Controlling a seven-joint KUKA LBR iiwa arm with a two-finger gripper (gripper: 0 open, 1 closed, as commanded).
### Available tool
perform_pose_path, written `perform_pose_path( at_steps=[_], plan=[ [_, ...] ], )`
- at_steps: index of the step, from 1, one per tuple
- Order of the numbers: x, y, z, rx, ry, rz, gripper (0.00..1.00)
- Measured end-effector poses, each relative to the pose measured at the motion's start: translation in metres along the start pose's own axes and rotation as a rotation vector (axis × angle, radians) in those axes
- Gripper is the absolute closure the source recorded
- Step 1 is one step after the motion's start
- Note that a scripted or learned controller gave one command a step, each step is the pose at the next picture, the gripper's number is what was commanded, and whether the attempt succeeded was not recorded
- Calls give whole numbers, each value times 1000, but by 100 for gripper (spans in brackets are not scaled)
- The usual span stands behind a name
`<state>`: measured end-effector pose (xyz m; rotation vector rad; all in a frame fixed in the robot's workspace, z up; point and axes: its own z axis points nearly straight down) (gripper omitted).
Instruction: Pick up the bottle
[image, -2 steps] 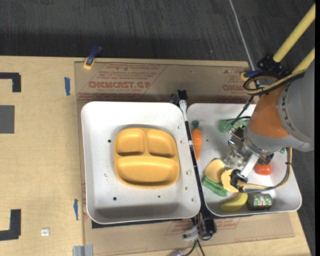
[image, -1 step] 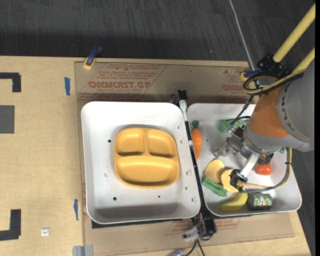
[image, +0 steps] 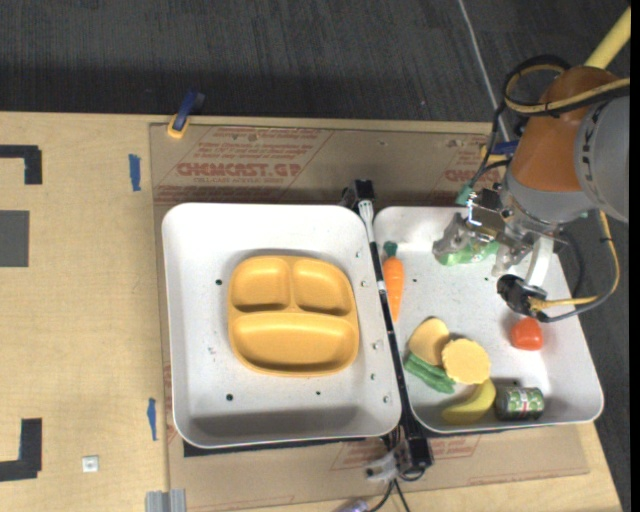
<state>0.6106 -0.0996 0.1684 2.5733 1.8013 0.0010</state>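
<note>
The bottle (image: 459, 253) is pale translucent green and sits low in the back part of the right bin (image: 580, 385). My gripper (image: 466, 243) reaches in from the right, under the grey arm with the orange band, and points down onto the bottle. Its fingers stand on either side of the green body and are shut on it. Most of the bottle is hidden by the gripper, and I cannot tell whether it is off the bin floor.
An orange carrot (image: 393, 287) lies along the right bin's left wall. A red tomato (image: 527, 335), a green can (image: 520, 402), a banana (image: 472, 401), a yellow round slice (image: 466, 361) and a green bean (image: 428, 373) fill its front. A yellow divided plate (image: 293, 310) sits in the left bin (image: 190, 330).
</note>
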Motion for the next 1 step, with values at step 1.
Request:
perform_pose_path(
  at_steps=[1],
  plan=[
    [-13,36,83,-1,0,136,0]
  ],
)
